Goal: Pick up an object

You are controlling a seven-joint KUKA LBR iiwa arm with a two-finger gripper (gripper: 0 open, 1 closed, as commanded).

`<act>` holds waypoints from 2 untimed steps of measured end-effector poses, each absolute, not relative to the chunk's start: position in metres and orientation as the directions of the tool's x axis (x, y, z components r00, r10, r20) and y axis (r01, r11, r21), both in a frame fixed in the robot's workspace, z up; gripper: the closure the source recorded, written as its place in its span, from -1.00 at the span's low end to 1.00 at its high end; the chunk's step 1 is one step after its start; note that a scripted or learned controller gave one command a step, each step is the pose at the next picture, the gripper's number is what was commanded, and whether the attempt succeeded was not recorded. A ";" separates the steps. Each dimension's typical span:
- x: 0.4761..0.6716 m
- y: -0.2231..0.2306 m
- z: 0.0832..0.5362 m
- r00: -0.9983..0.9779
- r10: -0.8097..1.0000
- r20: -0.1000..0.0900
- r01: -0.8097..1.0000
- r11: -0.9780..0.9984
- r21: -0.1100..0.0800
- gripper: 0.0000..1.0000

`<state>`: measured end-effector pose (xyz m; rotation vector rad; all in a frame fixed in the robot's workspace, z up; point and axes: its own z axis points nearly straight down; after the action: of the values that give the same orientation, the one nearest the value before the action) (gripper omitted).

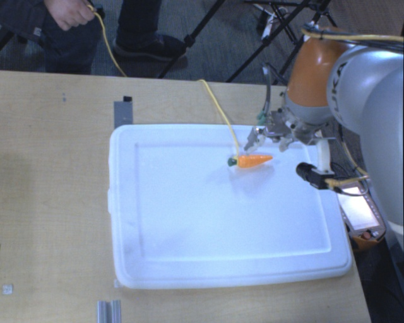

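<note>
camera view — scene: white bin [126, 189] is sitting on the counter [50, 158], with one toy carrot [254, 161] lying in it.
camera view — carrot: it is lying flat on the bin floor in the far-right part, green stub pointing left, orange body pointing right toward the arm.
camera view — gripper: the gripper [273, 137] is hanging just above and slightly behind the carrot, under the orange band [312, 69] of the arm.
camera view — jaws: they are looking spread, one finger to the left near the carrot's top edge and one to the right; nothing is sitting between them. Carrot is not gripped.
camera view — cord: a yellow cord [218, 107] is running from the far side down into the bin and ending right beside the carrot's green end.
camera view — hand: a person's hand [72, 12] is holding the far end of that cord at top left.
risk 1: jaws appear offset toward the far side of the carrot, so closing here is likely pinching air or only clipping the top edge.
risk 2: carrot is round and tapered; an off-centre squeeze is likely rolling or squirting it out sideways.
risk 3: cord is lying close to the left finger; it could be getting caught in the close, or a tug on it could be shifting the carrot.
risk 4: coming down too far is pressing the fingertips into the bin floor.
</note>
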<state>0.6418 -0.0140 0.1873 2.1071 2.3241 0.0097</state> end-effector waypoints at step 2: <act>0.645 0.002 0.187 -0.321 0.947 -0.001 0.947 0.321 0.006 -1.00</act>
<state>0.6452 0.0022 0.1869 1.8272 2.5497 0.0066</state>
